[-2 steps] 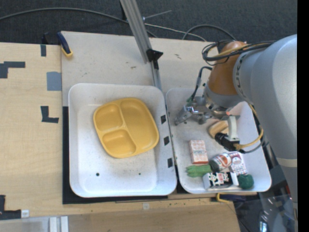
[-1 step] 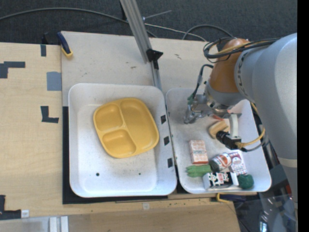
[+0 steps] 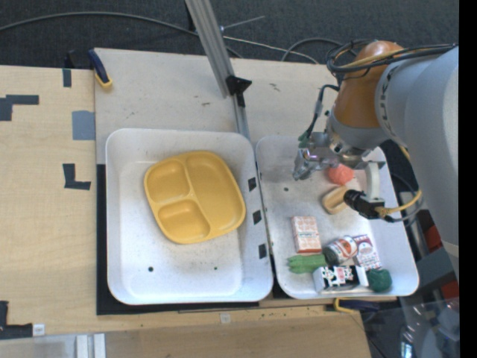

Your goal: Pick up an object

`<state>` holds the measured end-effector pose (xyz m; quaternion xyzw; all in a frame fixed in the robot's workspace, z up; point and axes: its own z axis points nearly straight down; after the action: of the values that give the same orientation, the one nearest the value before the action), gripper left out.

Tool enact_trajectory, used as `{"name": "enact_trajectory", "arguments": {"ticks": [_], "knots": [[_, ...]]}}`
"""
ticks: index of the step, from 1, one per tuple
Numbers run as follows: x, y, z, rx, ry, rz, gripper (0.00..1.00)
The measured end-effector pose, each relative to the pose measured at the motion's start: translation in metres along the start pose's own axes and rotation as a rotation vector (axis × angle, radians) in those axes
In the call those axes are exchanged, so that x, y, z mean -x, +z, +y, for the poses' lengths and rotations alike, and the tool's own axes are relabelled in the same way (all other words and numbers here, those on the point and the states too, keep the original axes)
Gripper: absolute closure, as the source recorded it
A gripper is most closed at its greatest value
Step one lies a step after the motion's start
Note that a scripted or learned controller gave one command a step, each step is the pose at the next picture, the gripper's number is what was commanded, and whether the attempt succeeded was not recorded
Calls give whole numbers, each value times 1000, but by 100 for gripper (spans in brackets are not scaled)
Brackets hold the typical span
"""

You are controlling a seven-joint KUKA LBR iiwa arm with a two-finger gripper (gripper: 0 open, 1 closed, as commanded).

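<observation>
My gripper (image 3: 304, 164) hangs low over the upper left part of the right bin (image 3: 277, 200), above bare bin floor. Just to its right lies a salmon-orange lump (image 3: 341, 174), partly under the wrist. A tan rounded piece (image 3: 335, 199) sits below that. Further down the bin are a small red-and-white box (image 3: 305, 234), a printed can (image 3: 344, 249), a green pod-like piece (image 3: 305, 263), a black-and-white carton (image 3: 339, 277) and a dark green ball (image 3: 380, 279). Nothing is visibly held.
The left bin (image 3: 123, 222) holds a yellow divided plate (image 3: 195, 196). A slanted metal post (image 3: 212, 39) rises at the back between the bins. The arm's grey body (image 3: 425, 118) covers the right bin's upper right side.
</observation>
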<state>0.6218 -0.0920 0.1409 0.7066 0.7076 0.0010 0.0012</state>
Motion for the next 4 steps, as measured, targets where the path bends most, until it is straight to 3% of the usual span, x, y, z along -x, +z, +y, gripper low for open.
{"name": "enact_trajectory", "arguments": {"ticks": [2, 4], "knots": [[-7, -105, -5, 1, -1, 0, 100], [-108, -95, -31, -7, -5, 1, 100]]}}
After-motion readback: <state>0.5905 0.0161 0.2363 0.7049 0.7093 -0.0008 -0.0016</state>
